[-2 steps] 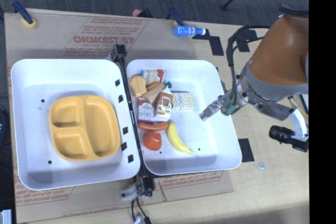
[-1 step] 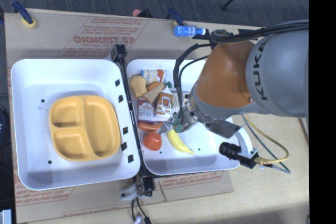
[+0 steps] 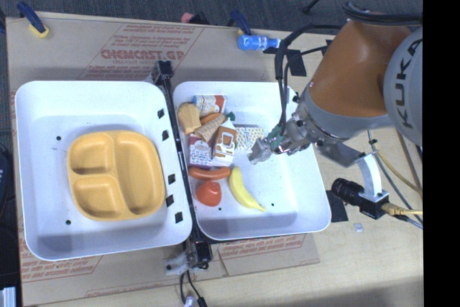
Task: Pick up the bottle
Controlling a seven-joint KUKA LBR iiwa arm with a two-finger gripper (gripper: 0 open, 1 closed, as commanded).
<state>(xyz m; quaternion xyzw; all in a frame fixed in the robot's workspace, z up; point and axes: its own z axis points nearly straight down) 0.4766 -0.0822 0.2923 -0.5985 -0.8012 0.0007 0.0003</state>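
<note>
Bench, crowded right bin (image 3: 310, 221): gripper (image 3: 260, 152) low near centre, jaw gap unreadable; apparent bottle (image 3: 209, 103) wedged in back-left corner against cartons (image 3: 215, 144), so likely to snag neighbours.

2 white bins (image 3: 29, 154), 1 yellow tray (image 3: 115, 174), 1 banana (image 3: 244, 192), 1 tomato (image 3: 209, 193).

Food crowds the right bin's (image 3: 305, 216) left half; its right half lies bare. A tray (image 3: 115, 174) fills the left bin's (image 3: 32, 154) middle.
</note>
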